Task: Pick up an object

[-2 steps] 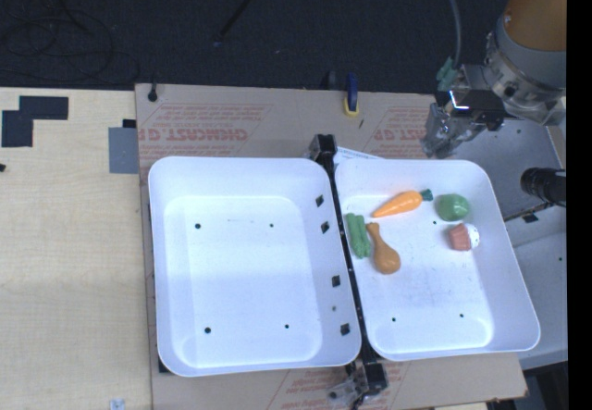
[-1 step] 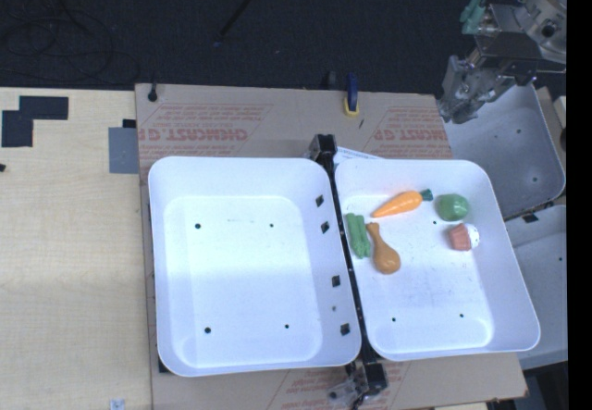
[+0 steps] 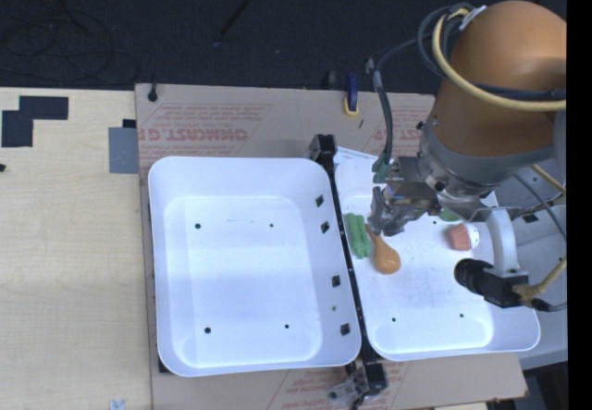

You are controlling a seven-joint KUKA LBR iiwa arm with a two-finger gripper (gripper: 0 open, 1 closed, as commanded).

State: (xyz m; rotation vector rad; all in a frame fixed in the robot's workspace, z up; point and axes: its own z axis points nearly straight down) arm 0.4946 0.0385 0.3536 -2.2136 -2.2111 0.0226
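Note:
My gripper [image 3: 385, 217] hangs low over the left part of the right bin [image 3: 462, 334]. An orange pear-shaped thing [image 3: 385, 256] lies just below it, its narrow end reaching up under the gripper. Whether the gripper touches it is hidden. A green elongated thing [image 3: 357, 234] lies to the left of the orange one, against the bin's left wall. A pink-red thing with a white end [image 3: 460, 237] lies to the right of the gripper, partly under the arm.
The left bin [image 3: 240, 343] stands beside the right one, with a black divider [image 3: 337, 242] between them. The big orange-banded arm [image 3: 499, 75] covers the right bin's far right corner. A small green bit [image 3: 450, 213] peeks out under the wrist.

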